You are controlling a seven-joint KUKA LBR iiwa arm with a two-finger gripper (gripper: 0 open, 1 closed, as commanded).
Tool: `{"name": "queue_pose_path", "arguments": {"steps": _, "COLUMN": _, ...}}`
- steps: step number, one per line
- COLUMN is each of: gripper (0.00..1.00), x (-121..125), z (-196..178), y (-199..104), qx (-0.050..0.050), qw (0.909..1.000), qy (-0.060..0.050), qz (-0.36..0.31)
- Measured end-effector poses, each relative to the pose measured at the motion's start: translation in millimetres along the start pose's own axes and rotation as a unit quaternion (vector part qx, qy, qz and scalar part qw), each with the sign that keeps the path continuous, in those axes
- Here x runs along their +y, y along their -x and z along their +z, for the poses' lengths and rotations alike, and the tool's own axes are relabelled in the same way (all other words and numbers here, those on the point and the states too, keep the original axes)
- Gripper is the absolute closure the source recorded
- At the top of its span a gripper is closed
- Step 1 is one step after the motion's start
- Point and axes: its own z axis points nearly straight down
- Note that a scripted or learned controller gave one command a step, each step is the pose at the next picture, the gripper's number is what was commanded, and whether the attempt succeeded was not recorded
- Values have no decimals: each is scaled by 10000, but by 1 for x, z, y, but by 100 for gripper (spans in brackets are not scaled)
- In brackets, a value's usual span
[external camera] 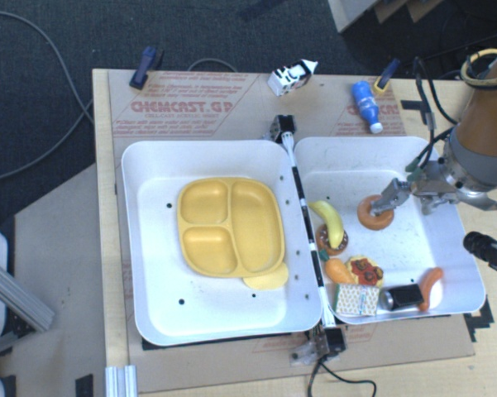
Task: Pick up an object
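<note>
Gripper [386, 203] hung low in right white bin [451, 246], directly over round brown doughnut-like toy [375, 213]; finger spread could not be told. Toy lay on bin floor, right of yellow banana [329, 222]. Judged: approach made, grasp and lift remaining.

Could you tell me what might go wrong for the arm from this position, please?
The end effector sits right at the brown donut, a low, flat thing; a grasp could slide off its rim. The banana lies close by, so a sideways move might knock it. The other toys crowd the right bin at its near wall, leaving little room for a grasp there.
</note>
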Motion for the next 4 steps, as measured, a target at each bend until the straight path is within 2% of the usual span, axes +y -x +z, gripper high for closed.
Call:
{"name": "queue_pose_path", "arguments": {"steps": 1, "gripper": 0, "x": -18, "z": 94, "y": 67, "qx": -5, "qw": 10000, "qy": -8, "qz": 9}}
{"name": "queue_pose_path", "arguments": {"steps": 2, "gripper": 0, "x": -1, "z": 122, "y": 9, "qx": -10, "qw": 10000, "qy": 48, "qz": 5}}
{"name": "queue_pose_path", "arguments": {"steps": 3, "gripper": 0, "x": 33, "z": 121, "y": -42, "qx": -19, "qw": 10000, "qy": 76, "qz": 9}}
{"name": "queue_pose_path", "arguments": {"steps": 4, "gripper": 0, "x": -51, "z": 122, "y": -36, "qx": -16, "qw": 10000, "qy": 61, "qz": 13}}
